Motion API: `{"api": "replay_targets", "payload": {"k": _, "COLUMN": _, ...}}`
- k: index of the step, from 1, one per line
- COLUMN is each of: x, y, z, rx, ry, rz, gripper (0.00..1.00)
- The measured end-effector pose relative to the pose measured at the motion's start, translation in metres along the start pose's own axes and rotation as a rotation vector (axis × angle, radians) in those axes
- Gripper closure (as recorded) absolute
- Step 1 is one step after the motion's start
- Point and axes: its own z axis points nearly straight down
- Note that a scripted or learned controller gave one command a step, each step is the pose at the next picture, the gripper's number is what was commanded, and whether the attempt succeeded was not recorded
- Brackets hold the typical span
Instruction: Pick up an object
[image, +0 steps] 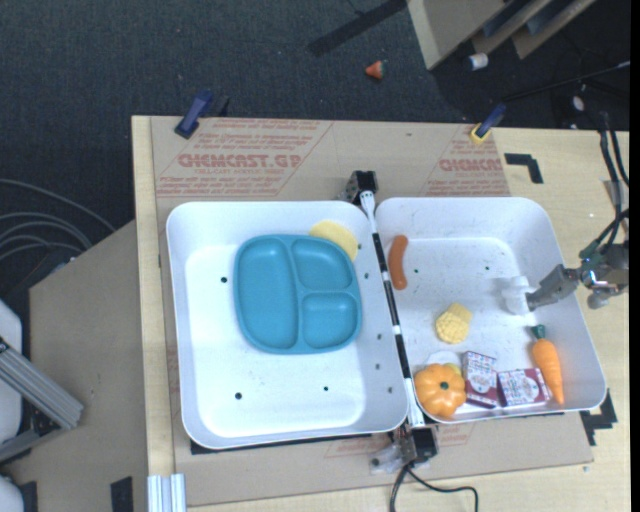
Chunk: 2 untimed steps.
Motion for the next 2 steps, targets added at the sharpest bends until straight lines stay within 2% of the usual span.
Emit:
{"api": "replay_targets", "payload": {"k": 1, "x": 0.006, "y": 0.016, "z": 0.142, "rx": 0.003, "ry": 0.002, "rz": 0.001, "gripper": 0.0}}
{"api": "replay_targets", "payload": {"k": 2, "x": 0.078, "y": -0.002, "z": 0.178, "rx": 0.001, "ry": 0.002, "rz": -0.001, "gripper": 0.0}}
